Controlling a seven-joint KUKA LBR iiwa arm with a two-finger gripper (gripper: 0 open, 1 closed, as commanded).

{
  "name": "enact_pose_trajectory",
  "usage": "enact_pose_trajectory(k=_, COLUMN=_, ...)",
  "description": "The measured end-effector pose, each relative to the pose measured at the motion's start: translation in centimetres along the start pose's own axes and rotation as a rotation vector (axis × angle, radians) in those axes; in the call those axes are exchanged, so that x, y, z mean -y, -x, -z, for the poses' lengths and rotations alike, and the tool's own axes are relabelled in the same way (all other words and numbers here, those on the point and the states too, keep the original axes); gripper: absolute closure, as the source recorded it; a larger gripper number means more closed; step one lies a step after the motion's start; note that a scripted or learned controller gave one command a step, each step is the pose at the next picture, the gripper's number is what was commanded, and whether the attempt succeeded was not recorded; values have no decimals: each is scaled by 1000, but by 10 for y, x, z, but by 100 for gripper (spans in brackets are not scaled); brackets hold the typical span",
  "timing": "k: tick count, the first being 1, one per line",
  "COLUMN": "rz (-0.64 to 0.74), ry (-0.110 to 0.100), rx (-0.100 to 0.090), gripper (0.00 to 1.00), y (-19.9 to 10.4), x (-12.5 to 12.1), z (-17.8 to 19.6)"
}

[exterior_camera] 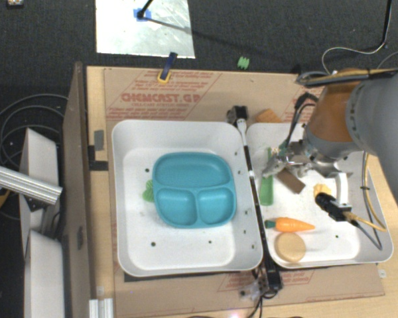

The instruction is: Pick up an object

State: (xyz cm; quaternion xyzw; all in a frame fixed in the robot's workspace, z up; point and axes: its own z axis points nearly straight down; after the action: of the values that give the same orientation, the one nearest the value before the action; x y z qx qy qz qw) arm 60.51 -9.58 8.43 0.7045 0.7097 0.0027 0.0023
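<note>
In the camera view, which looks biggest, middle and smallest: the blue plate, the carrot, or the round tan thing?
Largest to smallest, as they look:
1. blue plate
2. carrot and round tan thing: too alike to rank; the carrot is longer, the round one wider.

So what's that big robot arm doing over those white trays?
The grey and orange arm reaches in over the right bin, trying to pick something up. Its gripper hangs low near a brown block and a green piece. A carrot and a tan round thing lie nearby. The left bin holds a blue divided plate.
</note>
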Motion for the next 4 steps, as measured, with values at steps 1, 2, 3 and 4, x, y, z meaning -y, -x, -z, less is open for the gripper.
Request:
enact_pose_trajectory(k=1, rz=-2, ry=8, rx=0, gripper=100, y=1, x=-2, z=15)
enact_pose_trajectory(k=2, rz=-2, ry=7, rx=0, gripper=0, y=1, x=-2, z=15)
enact_pose_trajectory(k=3, rz=-4, ry=3, rx=4, gripper=0, y=61, x=-67, z=1)
enact_pose_trajectory(k=4, rz=0, ry=0, rx=5, gripper=100, y=59, x=-65, z=12)
